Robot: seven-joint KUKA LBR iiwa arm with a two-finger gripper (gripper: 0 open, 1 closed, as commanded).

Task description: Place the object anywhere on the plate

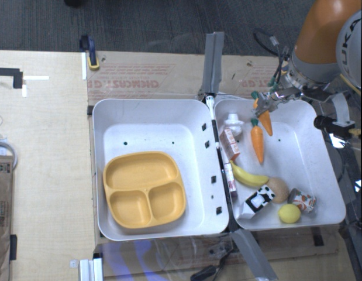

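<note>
A yellow three-compartment plate (144, 187) lies in the left bin (151, 119) with nothing on it. Over the back of the right bin (300, 151), my gripper (266, 103) is shut on the top end of a small orange carrot (266, 124), which hangs point-down just above the bin floor. Right beside it, a little lower and to the left, a second, longer carrot (258, 144) lies on the bin floor. The grey arm with its orange band (324, 28) comes in from the upper right.
The right bin also holds a white bottle (233, 122), a red packet (230, 145), a banana (248, 176), a brown egg-like object (278, 187), a black-and-white box (259, 199), a lemon (289, 213) and a small can (302, 201). A divider wall (219, 157) separates the bins.
</note>
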